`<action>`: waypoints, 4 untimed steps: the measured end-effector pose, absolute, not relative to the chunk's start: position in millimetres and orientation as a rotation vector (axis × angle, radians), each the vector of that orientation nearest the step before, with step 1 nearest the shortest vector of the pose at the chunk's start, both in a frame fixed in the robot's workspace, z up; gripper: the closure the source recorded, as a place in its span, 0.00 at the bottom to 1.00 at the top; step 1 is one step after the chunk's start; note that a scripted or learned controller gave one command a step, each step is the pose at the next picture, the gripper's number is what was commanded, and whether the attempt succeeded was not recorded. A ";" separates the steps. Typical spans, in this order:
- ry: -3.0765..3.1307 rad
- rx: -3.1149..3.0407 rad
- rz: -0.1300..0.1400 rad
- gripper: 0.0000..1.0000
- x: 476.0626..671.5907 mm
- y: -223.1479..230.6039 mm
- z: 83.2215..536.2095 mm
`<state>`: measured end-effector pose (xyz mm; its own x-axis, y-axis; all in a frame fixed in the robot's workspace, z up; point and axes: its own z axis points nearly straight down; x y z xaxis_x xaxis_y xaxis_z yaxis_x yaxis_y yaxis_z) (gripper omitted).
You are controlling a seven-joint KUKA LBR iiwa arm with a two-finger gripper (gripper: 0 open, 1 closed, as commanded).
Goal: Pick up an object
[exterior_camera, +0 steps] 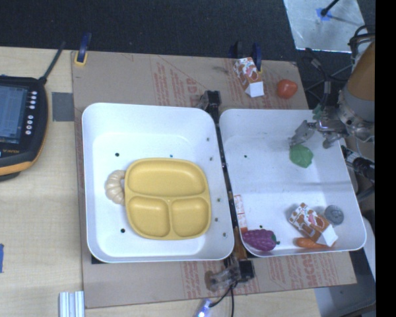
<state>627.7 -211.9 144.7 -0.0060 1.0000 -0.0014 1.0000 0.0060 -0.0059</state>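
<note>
- The gripper (311, 132) hangs low over the upper right part of the right bin (264, 170), and its jaws look released, spread apart with nothing between them.
- The green lump (301, 155) lies just below the jaws on the bin floor, a shade toward the bin's near side; whether the metal touches it I cannot tell.
- My judgement: the coming move turns on that small offset, a short drop onto the lump, which is roundish with no clear long axis, so jaw angle matters little.
- The lump looks soft and matte, like toy lettuce or a cloth ball.
- Well away from the green lump, in the bin's near right corner: a patterned red-and-white carton (309, 221), a grey disc (334, 214), an orange carrot shape (310, 244), and a glossy purple piece (260, 239) in the near left corner.
- The left bin (99, 177) holds a smooth yellow divided tray (166, 197) with a ridged beige shell shape (115, 186) touching its left edge.
</note>
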 end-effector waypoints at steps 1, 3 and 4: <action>-2.227 -2.212 0.007 0.00 624.9 -211.3 123.2; -2.229 -2.209 0.009 0.00 625.2 -211.9 134.0; -2.227 -2.210 0.007 0.00 626.7 -209.3 102.1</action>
